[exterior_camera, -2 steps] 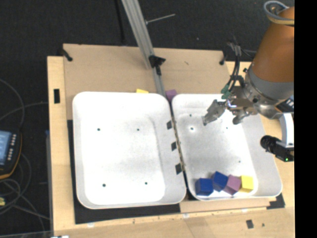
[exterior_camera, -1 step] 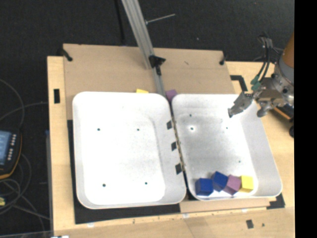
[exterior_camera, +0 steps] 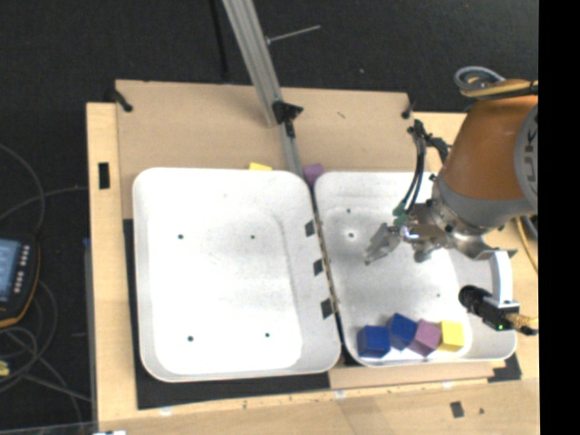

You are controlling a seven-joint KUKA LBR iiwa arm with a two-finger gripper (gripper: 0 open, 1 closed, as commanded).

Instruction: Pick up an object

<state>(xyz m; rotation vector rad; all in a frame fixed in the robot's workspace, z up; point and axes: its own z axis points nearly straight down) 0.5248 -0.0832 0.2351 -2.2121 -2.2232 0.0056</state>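
Note:
Several small blocks lie along the near edge of the right bin (exterior_camera: pixel 362 198): two blue blocks (exterior_camera: pixel 373 340) (exterior_camera: pixel 401 328), a purple block (exterior_camera: pixel 424 335) and a yellow block (exterior_camera: pixel 451 334). My gripper (exterior_camera: pixel 379 246) hangs over the middle of the right bin, pointing left and down, well back from the blocks. It is open with nothing between its fingers. The grey and orange arm (exterior_camera: pixel 489 166) comes in from the right and covers the bin's right side.
The left bin (exterior_camera: pixel 222 270) sits beside the right one, with a row of clips (exterior_camera: pixel 319 265) between them. A yellow block (exterior_camera: pixel 260 167) and a purple block (exterior_camera: pixel 314 172) rest just behind the bins. A metal pole (exterior_camera: pixel 258 53) slants up at the back.

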